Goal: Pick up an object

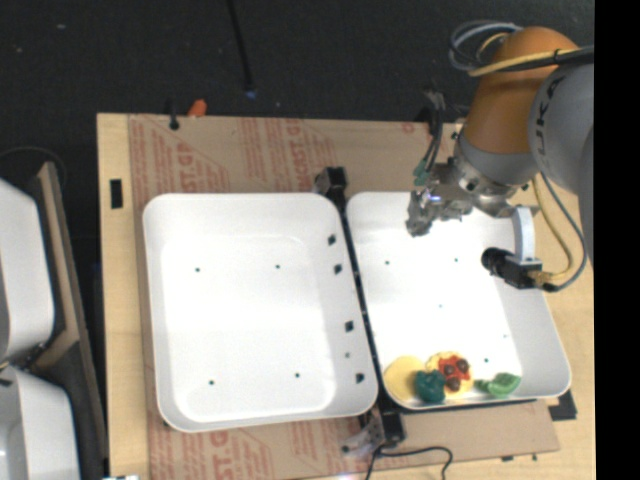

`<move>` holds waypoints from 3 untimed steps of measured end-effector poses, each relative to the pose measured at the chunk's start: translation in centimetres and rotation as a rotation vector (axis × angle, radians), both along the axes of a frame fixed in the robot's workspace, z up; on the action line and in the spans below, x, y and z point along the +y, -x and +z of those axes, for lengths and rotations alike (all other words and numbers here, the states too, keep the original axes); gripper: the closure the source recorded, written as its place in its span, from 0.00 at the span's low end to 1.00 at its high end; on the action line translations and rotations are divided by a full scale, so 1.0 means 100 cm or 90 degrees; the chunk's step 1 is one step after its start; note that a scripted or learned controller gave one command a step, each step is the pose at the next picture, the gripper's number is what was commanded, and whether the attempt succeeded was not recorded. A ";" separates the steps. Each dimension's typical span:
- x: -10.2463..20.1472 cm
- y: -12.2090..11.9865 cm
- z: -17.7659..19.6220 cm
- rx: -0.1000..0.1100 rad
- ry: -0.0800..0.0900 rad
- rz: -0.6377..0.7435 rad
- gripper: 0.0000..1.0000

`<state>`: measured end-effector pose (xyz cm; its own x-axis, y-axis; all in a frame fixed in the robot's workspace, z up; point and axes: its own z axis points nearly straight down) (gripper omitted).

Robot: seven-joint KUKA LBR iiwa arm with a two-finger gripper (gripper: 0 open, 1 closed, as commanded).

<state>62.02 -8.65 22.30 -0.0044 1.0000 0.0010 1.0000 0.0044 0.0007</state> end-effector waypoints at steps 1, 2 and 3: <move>0.054 -0.001 0.015 -0.001 0.000 0.000 1.00; 0.109 0.003 0.023 0.000 0.000 0.000 1.00; 0.166 0.003 0.014 0.001 0.000 0.000 1.00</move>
